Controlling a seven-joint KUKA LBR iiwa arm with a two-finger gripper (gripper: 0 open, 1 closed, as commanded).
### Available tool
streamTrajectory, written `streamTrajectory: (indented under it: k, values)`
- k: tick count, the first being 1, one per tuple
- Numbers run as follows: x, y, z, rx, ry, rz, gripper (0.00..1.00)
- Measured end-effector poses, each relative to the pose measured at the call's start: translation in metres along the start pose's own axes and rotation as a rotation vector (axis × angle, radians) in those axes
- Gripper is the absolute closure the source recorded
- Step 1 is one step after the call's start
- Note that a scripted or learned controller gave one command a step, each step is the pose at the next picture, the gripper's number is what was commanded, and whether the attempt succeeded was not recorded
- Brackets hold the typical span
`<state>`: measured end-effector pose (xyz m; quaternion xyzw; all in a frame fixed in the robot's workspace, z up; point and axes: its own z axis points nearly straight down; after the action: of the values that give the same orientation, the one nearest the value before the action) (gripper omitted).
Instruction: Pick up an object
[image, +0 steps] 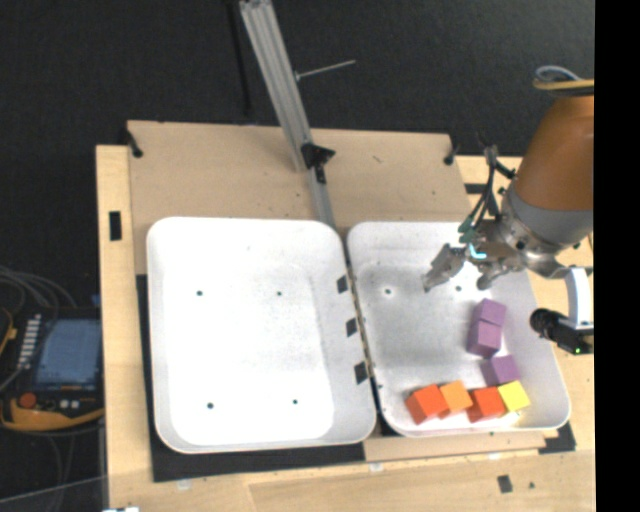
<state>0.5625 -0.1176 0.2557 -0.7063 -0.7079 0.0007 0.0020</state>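
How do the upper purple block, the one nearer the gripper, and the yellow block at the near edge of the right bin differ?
The upper purple block is purple and looks larger; the yellow block looks smaller. The purple one stands apart in the middle of the right white bin, closer to the gripper; the yellow one sits at the near rim, beside a red-orange block. Both are blocky and lie in the same bin.
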Motion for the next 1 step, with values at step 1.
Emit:
streamTrajectory:
  k: [1]
  values:
    - [-0.0001, 0.0008, -0.0024, -0.005, -0.001, 0.001, 0.00]
